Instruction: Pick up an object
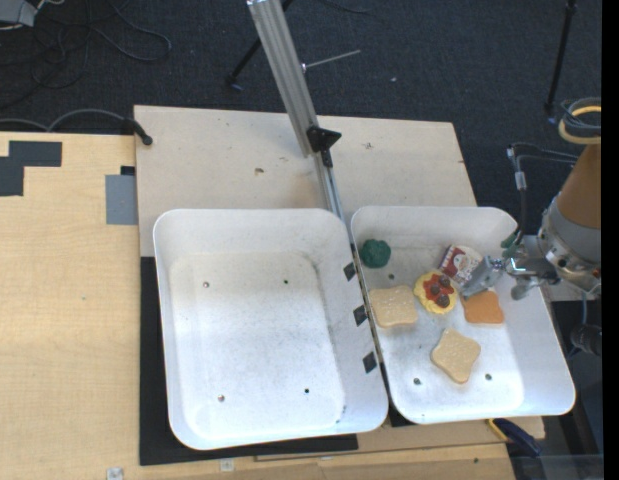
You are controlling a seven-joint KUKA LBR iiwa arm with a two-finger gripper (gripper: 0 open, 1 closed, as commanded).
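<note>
The right bin [545, 393] holds several small toy foods. A green ball [375, 253] lies near its left wall, with a tan toast slice [393, 307] below it. Another toast slice [455, 355] sits further toward the front. A yellow piece with red topping [435, 292], a red and white packet [457, 261] and an orange slice [484, 310] cluster at centre right. My gripper [499, 283] hangs over the bin's right side, just above the orange slice and beside the packet. Its fingers stand apart and open, with nothing between them.
The left bin [249, 328] adjoins the right one, with black clips [360, 315] along the shared wall. A slanted aluminium bar [289, 78] rises behind the bins. A wooden benchtop [59, 298] lies to the left.
</note>
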